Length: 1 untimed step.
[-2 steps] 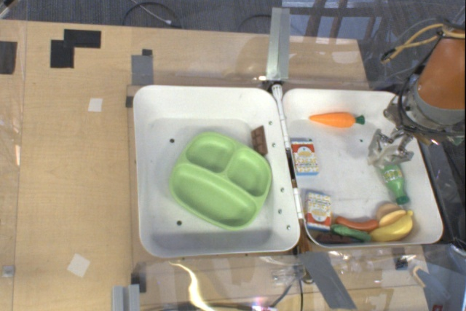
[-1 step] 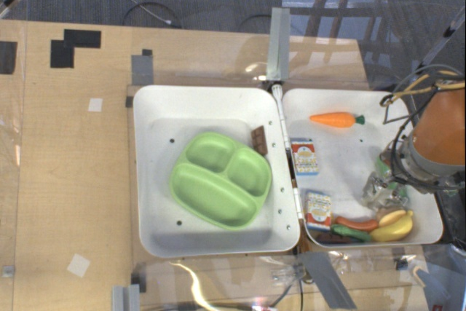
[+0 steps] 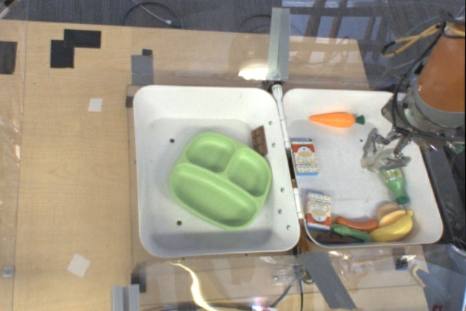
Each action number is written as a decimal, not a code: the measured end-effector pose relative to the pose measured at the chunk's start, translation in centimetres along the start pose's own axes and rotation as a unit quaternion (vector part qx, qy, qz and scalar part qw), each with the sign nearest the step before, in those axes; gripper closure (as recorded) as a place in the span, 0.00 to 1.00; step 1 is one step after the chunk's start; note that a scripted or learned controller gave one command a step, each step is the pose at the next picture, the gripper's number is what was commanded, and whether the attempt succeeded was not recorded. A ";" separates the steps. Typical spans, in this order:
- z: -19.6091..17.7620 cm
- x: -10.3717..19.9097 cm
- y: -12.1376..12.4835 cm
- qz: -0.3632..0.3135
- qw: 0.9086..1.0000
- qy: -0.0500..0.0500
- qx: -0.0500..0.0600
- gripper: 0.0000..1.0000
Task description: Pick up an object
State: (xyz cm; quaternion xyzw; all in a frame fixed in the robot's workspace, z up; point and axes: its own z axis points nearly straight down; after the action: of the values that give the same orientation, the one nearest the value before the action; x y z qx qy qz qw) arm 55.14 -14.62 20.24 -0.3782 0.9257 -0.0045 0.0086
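My two-finger metal gripper [image 3: 381,151] hangs low over the right-hand shallow white bin [image 3: 335,102], toward its right wall, about midway between the far and near rims. Fingers stand apart; nothing sits between them. Through the glare I can't be sure how close the tips are to the bin floor.

Nearest thing: a small green plastic bottle with a pale label [image 3: 395,184], just beside the fingertips on the near side, by the right wall. Its long axis runs roughly far-to-near, cap end toward the near rim, label end up under my fingers. I judge this the likeliest target: a short shift toward the near rim, fingers set across the bottle's width.

Further out, near right corner: a yellow plastic banana [image 3: 395,228] with a tan rounded piece [image 3: 390,213] touching it, and an orange-red pepper-like toy [image 3: 355,223] lying along the near rim. These crowd each other; a poor grab.

Far rim side: an orange plastic carrot [image 3: 332,120], long axis left-right, well apart from everything and open to a clean grip, but further off than the bottle.

Along the left wall: two small printed cartons [image 3: 305,157], one behind the other.

Left-hand bin [image 3: 153,105]: a green divided plastic plate [image 3: 220,178] and a small brown block [image 3: 258,141] by the dividing wall, well apart from me.
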 end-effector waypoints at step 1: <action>4.5 5.3 -3.2 -0.205 0.979 0.003 -0.007 1.00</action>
State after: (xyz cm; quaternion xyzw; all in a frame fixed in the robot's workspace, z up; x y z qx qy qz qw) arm 53.69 -20.60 15.72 -0.5603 0.8283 -0.0012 0.0022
